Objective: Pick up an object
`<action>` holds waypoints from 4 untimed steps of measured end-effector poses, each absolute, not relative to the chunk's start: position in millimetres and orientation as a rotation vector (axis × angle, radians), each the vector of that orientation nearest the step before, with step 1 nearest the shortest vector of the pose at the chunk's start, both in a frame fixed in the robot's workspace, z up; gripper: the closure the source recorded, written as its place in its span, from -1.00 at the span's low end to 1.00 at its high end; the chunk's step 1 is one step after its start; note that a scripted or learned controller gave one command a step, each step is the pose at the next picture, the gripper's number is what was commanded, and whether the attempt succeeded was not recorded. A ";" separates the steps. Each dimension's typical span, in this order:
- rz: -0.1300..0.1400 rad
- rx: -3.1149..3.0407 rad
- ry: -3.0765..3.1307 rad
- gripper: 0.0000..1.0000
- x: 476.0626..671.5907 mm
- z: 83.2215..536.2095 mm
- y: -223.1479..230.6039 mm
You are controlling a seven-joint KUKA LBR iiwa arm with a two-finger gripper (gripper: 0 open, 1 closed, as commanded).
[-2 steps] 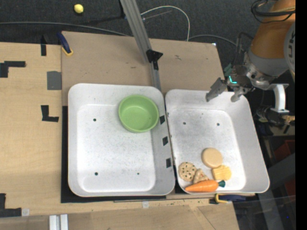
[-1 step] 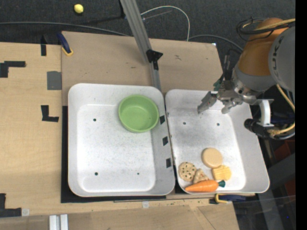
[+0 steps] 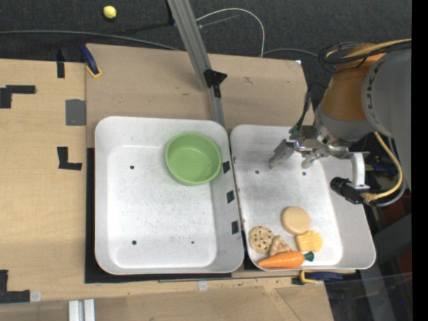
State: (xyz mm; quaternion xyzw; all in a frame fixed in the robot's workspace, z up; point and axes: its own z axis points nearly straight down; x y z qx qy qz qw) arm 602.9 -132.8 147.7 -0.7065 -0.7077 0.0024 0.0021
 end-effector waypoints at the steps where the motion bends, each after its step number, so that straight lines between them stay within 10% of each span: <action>1: 0.008 -2.216 -2.220 -1.00 601.2 93.2 -131.7; 2: 0.004 -2.216 -2.223 1.00 602.5 106.5 -131.3; 4: -0.004 -2.224 -2.226 1.00 608.7 219.2 -138.7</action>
